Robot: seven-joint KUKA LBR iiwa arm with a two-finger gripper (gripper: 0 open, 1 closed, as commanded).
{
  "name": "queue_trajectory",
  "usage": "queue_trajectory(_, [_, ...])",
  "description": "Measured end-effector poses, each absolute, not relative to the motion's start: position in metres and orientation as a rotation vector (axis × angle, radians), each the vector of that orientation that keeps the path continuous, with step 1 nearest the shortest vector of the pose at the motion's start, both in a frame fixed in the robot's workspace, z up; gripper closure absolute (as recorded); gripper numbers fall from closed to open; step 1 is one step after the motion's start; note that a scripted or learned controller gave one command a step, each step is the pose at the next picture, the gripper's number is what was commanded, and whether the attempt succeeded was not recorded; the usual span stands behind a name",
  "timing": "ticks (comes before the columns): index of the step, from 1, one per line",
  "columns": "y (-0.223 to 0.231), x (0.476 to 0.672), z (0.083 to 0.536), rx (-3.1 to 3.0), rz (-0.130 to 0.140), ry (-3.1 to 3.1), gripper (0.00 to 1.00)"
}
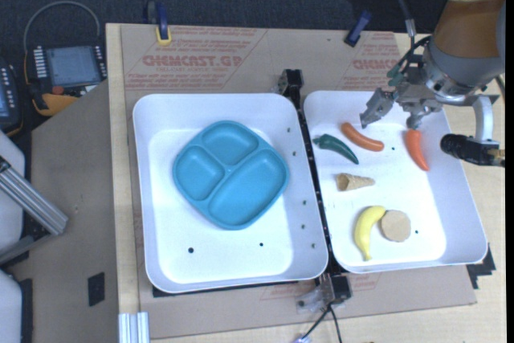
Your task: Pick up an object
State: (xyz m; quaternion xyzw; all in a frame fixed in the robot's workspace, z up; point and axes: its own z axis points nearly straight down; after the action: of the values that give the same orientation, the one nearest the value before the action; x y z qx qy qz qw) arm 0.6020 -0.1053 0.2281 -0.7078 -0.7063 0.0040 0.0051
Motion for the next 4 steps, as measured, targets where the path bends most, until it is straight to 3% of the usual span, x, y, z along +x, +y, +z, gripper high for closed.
queue_trajectory(1, [-0.105,0.604,0.235,-2.221,0.000,-2.221,0.00])
queue_trajectory(4, [-0.107,0.612,0.082,-2.219,0.004,-2.218,0.00])
